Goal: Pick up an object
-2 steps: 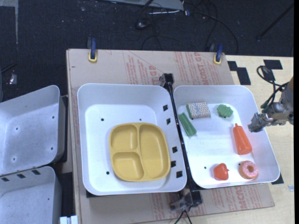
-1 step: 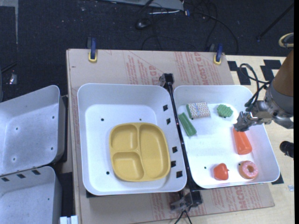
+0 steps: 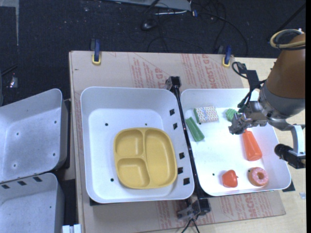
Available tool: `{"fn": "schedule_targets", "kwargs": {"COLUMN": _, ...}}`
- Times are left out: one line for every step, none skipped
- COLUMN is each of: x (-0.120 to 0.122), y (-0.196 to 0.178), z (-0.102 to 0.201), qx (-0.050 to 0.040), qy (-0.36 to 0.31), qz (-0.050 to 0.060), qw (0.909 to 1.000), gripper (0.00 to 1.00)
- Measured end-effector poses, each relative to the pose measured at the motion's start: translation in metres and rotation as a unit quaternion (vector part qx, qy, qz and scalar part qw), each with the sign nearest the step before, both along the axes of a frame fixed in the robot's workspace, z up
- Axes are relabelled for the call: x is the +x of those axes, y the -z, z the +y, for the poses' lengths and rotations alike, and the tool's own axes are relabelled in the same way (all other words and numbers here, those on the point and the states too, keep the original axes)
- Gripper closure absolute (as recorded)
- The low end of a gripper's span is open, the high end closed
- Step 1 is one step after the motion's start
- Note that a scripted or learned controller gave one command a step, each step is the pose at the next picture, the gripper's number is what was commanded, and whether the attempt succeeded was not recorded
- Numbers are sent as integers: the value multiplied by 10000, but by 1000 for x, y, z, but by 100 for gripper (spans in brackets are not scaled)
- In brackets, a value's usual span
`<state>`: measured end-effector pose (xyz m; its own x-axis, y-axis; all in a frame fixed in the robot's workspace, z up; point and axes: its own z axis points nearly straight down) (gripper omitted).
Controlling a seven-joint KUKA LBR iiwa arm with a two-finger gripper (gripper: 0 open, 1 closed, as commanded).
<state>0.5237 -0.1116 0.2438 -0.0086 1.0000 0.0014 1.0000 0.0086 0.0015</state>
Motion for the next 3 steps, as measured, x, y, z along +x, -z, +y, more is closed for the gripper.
{"fn": "schedule_targets", "kwargs": {"x": 7, "y": 2, "z": 62, "qx": 3, "qy": -2, "qz": 9, "qw": 10000, "gripper": 100}}
{"fn": "schedule_targets", "kwargs": {"x": -2, "y": -1, "z": 113, "qx": 2, "qy": 2, "qz": 15, "qw": 10000, "gripper": 100}}
{"fn": "schedule_targets", "kwargs": {"x": -3, "y": 12, "z": 159, "qx": -1, "qy": 6, "qz": 23, "qw": 10000, "gripper": 100}}
